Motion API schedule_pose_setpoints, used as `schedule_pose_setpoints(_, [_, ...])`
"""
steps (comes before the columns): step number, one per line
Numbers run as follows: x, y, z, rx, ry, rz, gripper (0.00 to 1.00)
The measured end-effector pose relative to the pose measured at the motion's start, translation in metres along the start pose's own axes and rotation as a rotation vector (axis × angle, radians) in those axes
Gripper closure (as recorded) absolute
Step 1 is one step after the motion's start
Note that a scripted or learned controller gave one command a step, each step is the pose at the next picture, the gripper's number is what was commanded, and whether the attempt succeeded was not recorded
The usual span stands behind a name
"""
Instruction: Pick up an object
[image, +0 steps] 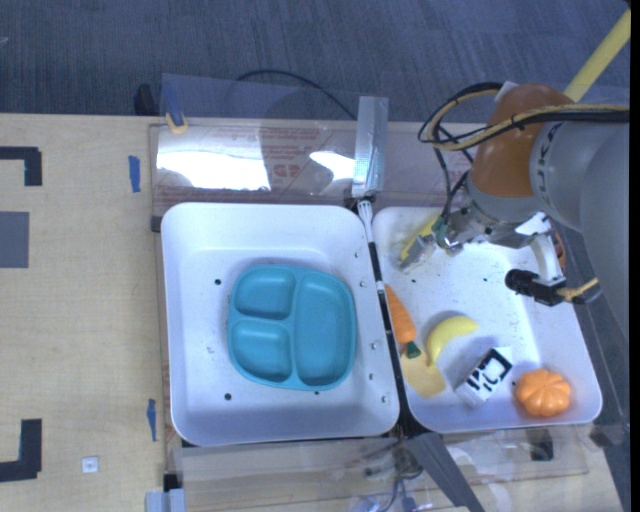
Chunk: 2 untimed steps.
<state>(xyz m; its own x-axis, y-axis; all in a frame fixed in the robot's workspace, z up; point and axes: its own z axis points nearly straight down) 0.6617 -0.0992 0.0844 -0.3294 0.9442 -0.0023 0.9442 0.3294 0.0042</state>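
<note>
Two bins: your gripper (440, 232) hangs in the right bin (575, 330).
Grip: cannot tell its state.
Targets: carrot (401, 318), banana (449, 335) just below it.
Advice: centre over one before descending.

Robotics lab test cell: pale wood surface (80, 330) with black tape marks (22, 166), two white bins (190, 240), loose cables (470, 110), grey carpet (300, 40).
</note>
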Motion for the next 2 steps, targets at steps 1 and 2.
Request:
schedule_pose_setpoints(1, [-0.001, -0.002, -0.009, 0.006, 0.003, 0.002, 1.0])
schedule_pose_setpoints(2, [0.019, 0.015, -0.103, -0.004, -0.001, 0.17, 1.0])
